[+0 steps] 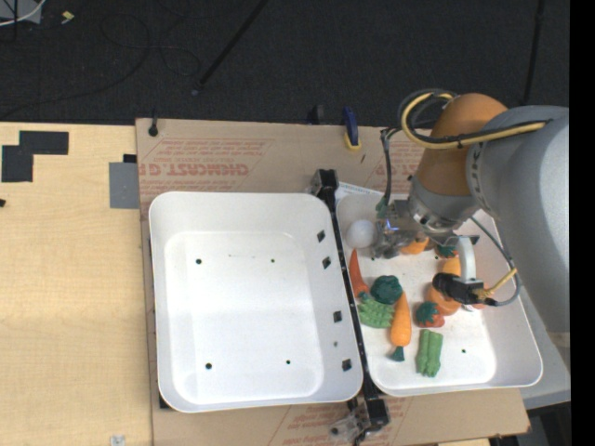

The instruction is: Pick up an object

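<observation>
The arm (483, 165) is reaching in over the right bin (507, 365), and the tool (402, 240) is hanging low at the bin's upper part, just beside a white ball (360, 234). I cannot tell how the tool is set, nor whether it has hold of anything; the wrist is covering it.

The things to pick are all lying in the right bin: the white ball near the divider, a carrot (401, 321) in the middle, a dark green piece (387, 289) touching the carrot's top, a pale green piece (375, 314) to its left, and a green block (429, 352) lower down, a little apart. A red strip (354, 272) is lying along the left wall. The left bin (177, 360) is sitting alongside on the tabletop (65, 277).

These are looking like small toy foods, so probably light and fairly stiff. The ball would likely be rolling away under a poor pinch. The carrot should be taking a grip best across its thick middle; the green block, standing clear, looks the easiest, taken across its narrow sides.

Orange pieces under the wrist and by the cables are partly hidden and hard to name.
</observation>
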Controlling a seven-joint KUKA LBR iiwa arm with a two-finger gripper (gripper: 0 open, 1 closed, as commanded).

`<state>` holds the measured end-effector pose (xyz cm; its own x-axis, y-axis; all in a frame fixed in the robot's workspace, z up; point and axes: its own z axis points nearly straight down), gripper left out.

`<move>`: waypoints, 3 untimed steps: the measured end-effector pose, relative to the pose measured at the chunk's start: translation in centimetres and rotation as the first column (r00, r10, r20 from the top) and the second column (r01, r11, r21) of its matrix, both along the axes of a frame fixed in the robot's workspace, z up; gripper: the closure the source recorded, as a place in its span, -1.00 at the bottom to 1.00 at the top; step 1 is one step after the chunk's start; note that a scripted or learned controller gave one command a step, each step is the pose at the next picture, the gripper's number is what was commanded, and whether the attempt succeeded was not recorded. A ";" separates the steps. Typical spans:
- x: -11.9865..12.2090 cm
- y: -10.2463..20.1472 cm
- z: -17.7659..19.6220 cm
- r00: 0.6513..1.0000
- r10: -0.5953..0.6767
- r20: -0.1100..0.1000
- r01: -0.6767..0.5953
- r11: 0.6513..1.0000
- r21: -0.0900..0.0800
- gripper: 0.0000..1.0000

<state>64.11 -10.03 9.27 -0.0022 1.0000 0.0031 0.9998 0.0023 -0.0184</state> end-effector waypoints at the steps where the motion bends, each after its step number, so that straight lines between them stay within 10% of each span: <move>1: 0.2 -0.6 -0.8 1.000 -0.002 0.011 0.002 1.000 -0.002 1.00; 3: -1.8 -7.3 -0.6 1.000 -0.005 0.012 0.005 1.000 -0.004 1.00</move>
<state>62.27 -17.34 8.64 0.0032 1.0000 -0.0008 1.0000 -0.0032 -0.0063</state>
